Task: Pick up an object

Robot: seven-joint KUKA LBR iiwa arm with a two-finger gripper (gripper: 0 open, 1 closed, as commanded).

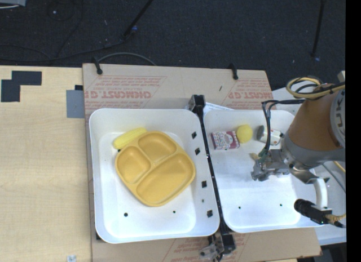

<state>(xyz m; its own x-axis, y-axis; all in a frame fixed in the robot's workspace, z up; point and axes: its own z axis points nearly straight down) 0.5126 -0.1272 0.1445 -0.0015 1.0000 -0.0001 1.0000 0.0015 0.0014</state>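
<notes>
Pincer (260, 172) sits low over the floor of the right bin (248, 216), roughly mid-bin, w/ the grey arm and orange band coming in from the right. Can't tell whether it's open or closed; the tip is small and dark from this angle, and nothing can be seen held in it.

Nearest candidates lie up and to the left of the pincer, toward the bin's far wall: a small yellow ball (245, 133), and just beside it on the left, touching or nearly so, a small red-and-white packet (224, 140). The packet's long axis runs approx. left-right. Both are near the pincer but clearly apart from it.

Judgement: the next move turns on that offset, i.e. travel away from the arm base and toward the far-left corner before closing.

Left bin (107, 210) holds a yellow divided plate (155, 168) and a banana-like piece (128, 137) at its upper-left edge, well apart from the pincer and across the divider.
</notes>
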